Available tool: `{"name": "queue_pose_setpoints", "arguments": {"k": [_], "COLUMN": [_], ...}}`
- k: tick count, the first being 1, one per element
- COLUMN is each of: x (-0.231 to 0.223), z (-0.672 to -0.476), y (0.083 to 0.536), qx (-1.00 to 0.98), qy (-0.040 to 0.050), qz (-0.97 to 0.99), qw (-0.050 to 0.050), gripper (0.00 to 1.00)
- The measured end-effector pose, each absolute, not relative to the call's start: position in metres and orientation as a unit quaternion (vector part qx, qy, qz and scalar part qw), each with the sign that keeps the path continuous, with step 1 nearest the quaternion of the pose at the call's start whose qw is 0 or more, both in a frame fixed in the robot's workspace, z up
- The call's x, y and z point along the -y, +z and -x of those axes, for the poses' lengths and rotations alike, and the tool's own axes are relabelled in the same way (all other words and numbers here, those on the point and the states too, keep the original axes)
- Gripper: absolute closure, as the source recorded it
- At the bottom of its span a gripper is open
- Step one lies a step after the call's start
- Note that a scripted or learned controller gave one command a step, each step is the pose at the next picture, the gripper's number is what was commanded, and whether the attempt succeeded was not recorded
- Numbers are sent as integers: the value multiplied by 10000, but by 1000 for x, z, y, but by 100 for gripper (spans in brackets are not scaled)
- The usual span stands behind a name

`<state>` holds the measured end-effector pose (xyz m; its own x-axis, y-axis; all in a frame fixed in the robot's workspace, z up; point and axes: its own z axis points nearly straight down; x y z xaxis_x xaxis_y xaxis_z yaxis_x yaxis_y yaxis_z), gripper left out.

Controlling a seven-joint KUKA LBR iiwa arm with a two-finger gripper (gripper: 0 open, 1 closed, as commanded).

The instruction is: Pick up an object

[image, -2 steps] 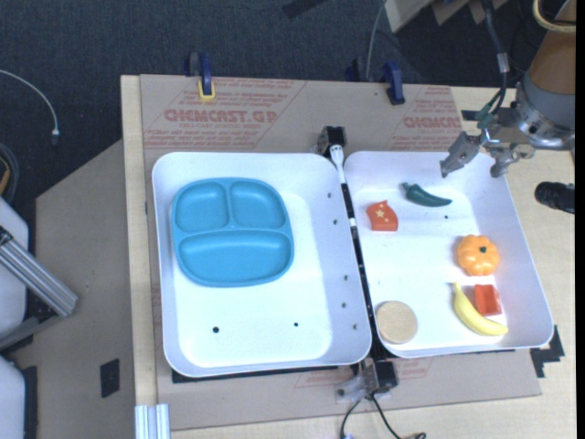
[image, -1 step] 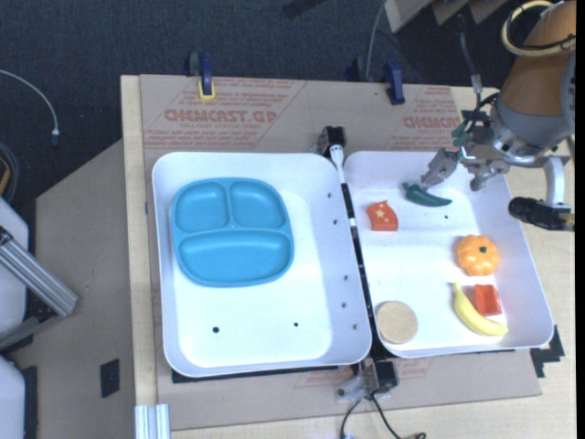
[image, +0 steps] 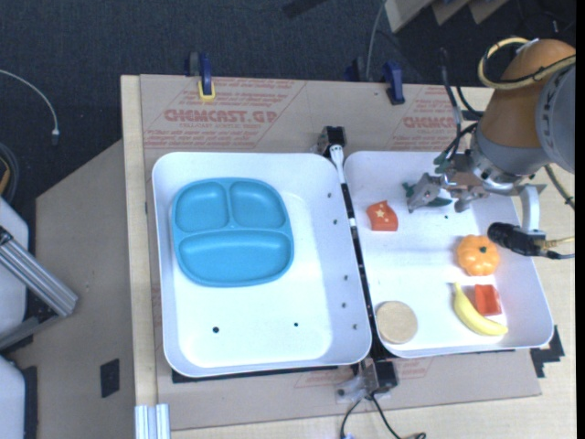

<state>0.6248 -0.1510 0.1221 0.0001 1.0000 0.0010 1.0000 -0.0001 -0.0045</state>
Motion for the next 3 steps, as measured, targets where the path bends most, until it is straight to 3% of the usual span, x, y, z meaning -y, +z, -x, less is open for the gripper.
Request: {"name": "queue_pose_setpoints", "arguments": {"k": [1,2,3], "x": [150,151,150], "z": [-624,-626,-628], "y": [83,96,160], "qx": [7071,7070,7075], "qy": [11,-2,-15], "qz": [7071,7072,7067], "qw": [15,-6,-29], "gripper": [0,100,100]}}
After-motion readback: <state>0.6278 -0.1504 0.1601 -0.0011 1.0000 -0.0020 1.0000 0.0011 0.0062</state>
